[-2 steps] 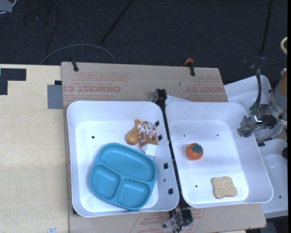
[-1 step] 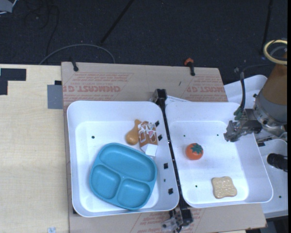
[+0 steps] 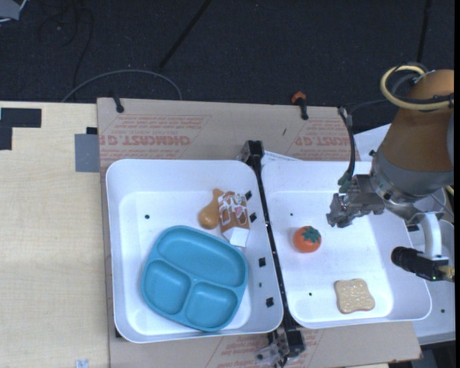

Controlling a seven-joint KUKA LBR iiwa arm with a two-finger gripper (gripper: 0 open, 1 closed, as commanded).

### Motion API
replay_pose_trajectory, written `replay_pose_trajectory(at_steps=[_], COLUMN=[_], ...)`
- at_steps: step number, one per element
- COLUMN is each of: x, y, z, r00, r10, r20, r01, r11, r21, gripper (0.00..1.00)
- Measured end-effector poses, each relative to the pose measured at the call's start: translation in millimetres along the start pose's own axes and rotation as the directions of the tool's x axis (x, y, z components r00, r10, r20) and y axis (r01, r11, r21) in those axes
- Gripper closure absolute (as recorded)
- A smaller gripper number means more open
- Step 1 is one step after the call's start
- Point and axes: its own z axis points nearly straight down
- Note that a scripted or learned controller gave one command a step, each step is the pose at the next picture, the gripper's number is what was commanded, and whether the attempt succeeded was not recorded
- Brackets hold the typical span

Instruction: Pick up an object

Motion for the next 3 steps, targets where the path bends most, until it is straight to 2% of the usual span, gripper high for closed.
replay_pose_trajectory(at_steps=[2, 3], x=[103, 147], y=[3, -10], z=[18, 16], r00=[1.000, 1.000], r10=[0.000, 0.000], r20=[0.001, 0.001], r01=[0.000, 0.000], r11=[1.000, 1.000], r21=[0.000, 0.002], gripper=[1.00, 1.00])
